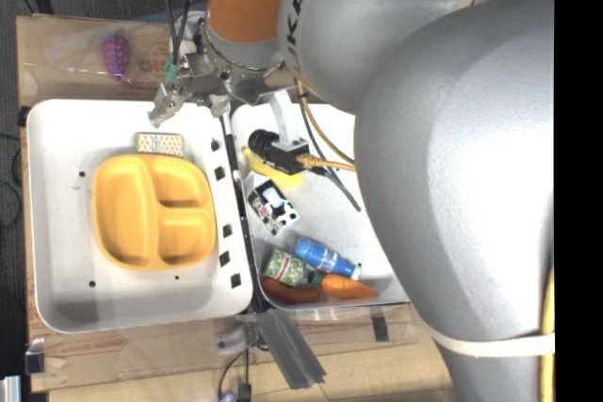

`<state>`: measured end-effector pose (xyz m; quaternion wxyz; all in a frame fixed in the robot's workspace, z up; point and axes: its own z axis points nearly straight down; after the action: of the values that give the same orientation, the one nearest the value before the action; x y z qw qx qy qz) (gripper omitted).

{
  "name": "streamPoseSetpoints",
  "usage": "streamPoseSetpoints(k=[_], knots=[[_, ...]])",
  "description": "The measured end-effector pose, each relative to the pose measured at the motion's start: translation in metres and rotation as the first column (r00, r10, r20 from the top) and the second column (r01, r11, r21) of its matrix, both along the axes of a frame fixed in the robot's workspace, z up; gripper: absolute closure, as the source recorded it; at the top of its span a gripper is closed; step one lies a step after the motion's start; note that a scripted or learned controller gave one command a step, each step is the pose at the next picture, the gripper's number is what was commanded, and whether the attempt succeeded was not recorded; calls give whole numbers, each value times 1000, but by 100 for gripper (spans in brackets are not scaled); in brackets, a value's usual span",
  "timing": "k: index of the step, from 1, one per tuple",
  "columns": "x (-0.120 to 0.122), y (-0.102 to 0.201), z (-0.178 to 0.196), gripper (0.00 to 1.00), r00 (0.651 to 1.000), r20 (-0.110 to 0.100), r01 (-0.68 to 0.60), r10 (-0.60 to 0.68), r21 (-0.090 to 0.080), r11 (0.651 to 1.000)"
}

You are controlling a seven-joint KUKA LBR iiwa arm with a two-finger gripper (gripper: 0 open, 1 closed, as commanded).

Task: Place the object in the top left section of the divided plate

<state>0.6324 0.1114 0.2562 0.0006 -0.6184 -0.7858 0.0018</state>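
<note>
Pincer [162, 111]: positioned over the upper edge of the left bin [57, 297], above the bin's far rim, on the end of the arm [424, 108] that reaches in from the right. Pincer state: cannot be determined from this view, as the tip shows only as a small grey metal shape at a slant.

Divided plate [121, 202]: yellow, lying flat near the centre of the left bin. One large section occupies its left side; two smaller sections sit one above the other on its right side.

Patterned block [158, 143]: small and flat, with a chequered face. It lies on the floor of the left bin just beyond the top edge of the divided plate, outside every section. It sits just below the pincer and apart from it.

Right bin [325, 221]: partly covered by the arm. Contents in view:
- black-and-white item [271, 205], near the wall shared with the left bin
- blue bottle [325, 256], lying on its side
- green item [287, 268], beside the blue bottle
- orange carrot [347, 289], at the bottom edge

Bench [66, 52]: a purple item [115, 55] lies on it above the left bin, outside both bins
</note>
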Motion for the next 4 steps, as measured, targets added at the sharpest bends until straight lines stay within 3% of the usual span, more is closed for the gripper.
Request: streamPoseSetpoints(k=[4], knots=[[0, 0, 0, 0, 1000, 0, 0, 0, 0, 1000]])
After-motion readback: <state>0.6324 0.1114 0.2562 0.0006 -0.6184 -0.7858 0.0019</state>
